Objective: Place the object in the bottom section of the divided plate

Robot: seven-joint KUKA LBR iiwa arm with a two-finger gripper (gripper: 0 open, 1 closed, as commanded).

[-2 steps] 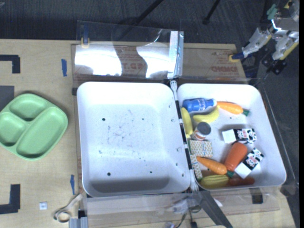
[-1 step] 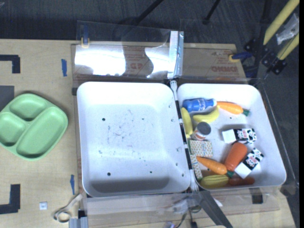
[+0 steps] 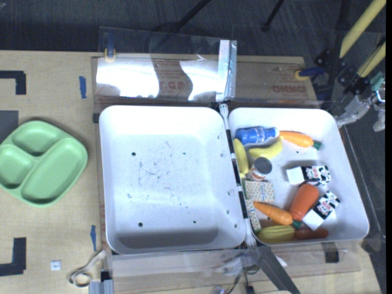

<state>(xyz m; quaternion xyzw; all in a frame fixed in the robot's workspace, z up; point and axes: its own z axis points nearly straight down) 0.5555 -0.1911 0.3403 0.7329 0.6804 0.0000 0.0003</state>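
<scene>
Surroundings: dark floor with stand legs is seen beyond a pale wooden bench (image 3: pixel 49 237) marked with black tape corners.
Left bin (image 3: pixel 165 176): white, shallow, scuffed on its floor; no items are seen in it.
Right bin (image 3: pixel 349 164): white, loaded with toy food, closely packed.
Contents: a blue bottle (image 3: pixel 256 135) lies at the far side, touching a banana (image 3: pixel 269 149); an orange carrot (image 3: pixel 297 139) lies just beside them; a second carrot (image 3: pixel 274 212) and a larger orange piece (image 3: pixel 303 199) lie nearer the front; two black-and-white cartons (image 3: pixel 317 174) and a small jar (image 3: pixel 261 166) are set between.
Divided plate (image 3: pixel 41 162): green, on the bench left of both bins, well apart from the objects; its largest section faces the lower right.
Task object: not singled out by the task; it is judged to be among the items in the right bin.
Gripper (image 3: pixel 361 100): seen at the right edge, above the far corner of the right bin; whether its fingers are spread or closed cannot be told; nothing is seen held.
Stage: judged as not yet begun.
Risk, pick: neighbours touch, so two items may be caught or one nudged aside.
Risk, carry: a long crossing over the left bin is needed; a weak hold on a rounded toy may let it drop there.
Risk, place: the ridges between sections are low; an off-centre release may land the item in an upper section.
</scene>
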